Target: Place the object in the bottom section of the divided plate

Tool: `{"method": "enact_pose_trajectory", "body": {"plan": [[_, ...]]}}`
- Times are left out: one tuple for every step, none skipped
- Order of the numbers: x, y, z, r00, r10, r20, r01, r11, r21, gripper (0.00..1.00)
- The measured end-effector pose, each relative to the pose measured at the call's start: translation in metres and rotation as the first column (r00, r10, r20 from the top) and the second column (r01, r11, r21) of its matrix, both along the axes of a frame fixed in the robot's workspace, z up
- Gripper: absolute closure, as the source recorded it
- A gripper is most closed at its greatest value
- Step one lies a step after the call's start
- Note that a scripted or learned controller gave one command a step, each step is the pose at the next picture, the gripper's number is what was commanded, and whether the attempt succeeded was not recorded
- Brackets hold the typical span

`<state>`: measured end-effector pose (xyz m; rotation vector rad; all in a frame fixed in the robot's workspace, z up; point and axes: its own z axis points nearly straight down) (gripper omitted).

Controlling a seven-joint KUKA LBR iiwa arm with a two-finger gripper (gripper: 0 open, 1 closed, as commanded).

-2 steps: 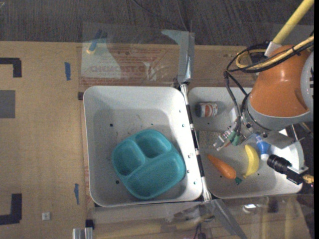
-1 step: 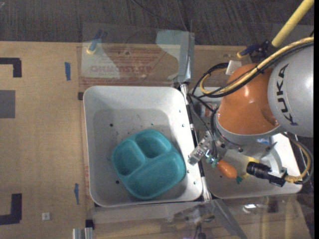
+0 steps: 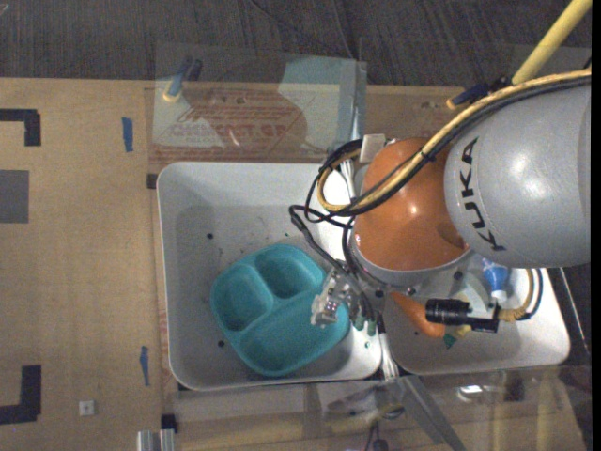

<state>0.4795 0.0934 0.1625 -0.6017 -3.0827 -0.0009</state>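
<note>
A teal divided plate (image 3: 272, 313) lies in the left white bin (image 3: 188, 252), tilted, with two small sections toward the upper left and one large section toward the lower right. My gripper (image 3: 331, 304) hangs over the plate's right rim, at the edge of the large section. The orange wrist and grey arm (image 3: 441, 205) cover much of what lies under them. No object shows clearly in the gripper; a pale glinting part at its tip is too blurred to name.
The right bin (image 3: 535, 346) holds an orange item (image 3: 424, 316), a blue and white bottle-like item (image 3: 495, 280) and small green bits (image 3: 364, 325) near the divider between the bins. Cables loop around the wrist. A clear sheet (image 3: 254, 111) lies behind the bins.
</note>
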Motion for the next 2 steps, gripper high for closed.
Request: {"method": "enact_pose_trajectory", "body": {"plan": [[-0.001,0.133,0.000,0.993,-0.117,0.004,0.117,0.993,0.001,1.00],[0.000,0.089,0.008,0.990,-0.139,0.000,0.139,0.990,-0.001,1.00]]}}
